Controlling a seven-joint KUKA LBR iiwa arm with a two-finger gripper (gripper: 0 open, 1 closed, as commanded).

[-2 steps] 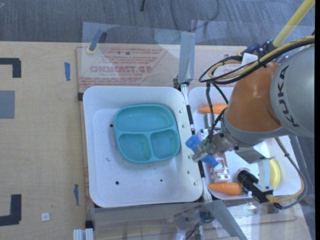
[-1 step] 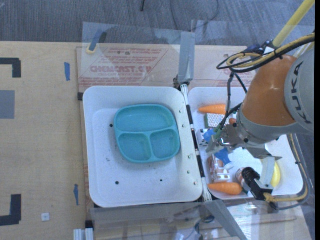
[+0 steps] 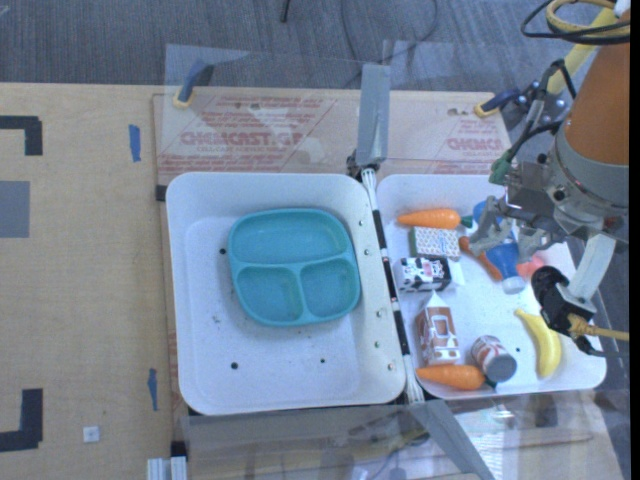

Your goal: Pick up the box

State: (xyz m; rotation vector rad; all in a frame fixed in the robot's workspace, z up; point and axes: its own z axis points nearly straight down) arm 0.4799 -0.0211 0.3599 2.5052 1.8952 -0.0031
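Three box-like things lie in the right bin (image 3: 590, 373). A small flat box (image 3: 436, 241) with a green and red speckled print is near the bin's far left. Just in front of it lies a black-and-white carton (image 3: 425, 273), and a brown and white carton (image 3: 437, 333) lies nearer the front. My gripper (image 3: 492, 230) hangs over the far middle of the right bin, just right of the speckled box and over a blue and orange object (image 3: 500, 259). Nothing shows held in it.
In the right bin I also see a carrot (image 3: 428, 218) at the far left, another carrot (image 3: 450, 376) at the front, a can (image 3: 493, 358) and a banana (image 3: 543, 343). The left bin (image 3: 200, 298) holds a teal divided plate (image 3: 295, 266). Black cable (image 3: 560, 308) hangs from the arm.
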